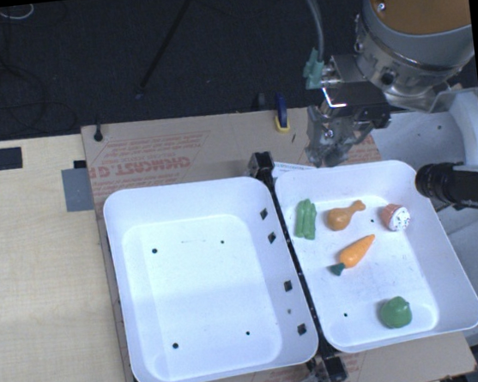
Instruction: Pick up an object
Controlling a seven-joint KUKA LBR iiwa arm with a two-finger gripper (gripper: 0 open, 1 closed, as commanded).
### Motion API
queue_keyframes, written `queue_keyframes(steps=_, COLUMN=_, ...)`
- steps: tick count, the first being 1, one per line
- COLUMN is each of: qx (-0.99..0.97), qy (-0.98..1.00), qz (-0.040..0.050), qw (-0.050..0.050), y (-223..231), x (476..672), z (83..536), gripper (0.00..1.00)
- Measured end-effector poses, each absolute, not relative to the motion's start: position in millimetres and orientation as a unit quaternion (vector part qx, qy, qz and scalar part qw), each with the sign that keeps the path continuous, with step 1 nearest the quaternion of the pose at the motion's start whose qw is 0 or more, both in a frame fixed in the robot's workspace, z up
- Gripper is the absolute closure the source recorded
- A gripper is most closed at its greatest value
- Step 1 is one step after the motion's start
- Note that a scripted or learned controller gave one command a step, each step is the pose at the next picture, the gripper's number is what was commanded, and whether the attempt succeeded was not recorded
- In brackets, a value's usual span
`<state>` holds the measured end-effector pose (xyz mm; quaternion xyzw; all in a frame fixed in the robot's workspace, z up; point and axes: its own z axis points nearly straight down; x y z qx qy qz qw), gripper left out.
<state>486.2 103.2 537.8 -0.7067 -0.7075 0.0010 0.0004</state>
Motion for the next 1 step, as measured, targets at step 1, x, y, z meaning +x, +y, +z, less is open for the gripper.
queue_keyframes(steps=1, qx=-0.707, qy=-0.707, qz=0.002, qw=0.001, y=136.1, x=476.0, z=490.9, gripper=1.0)
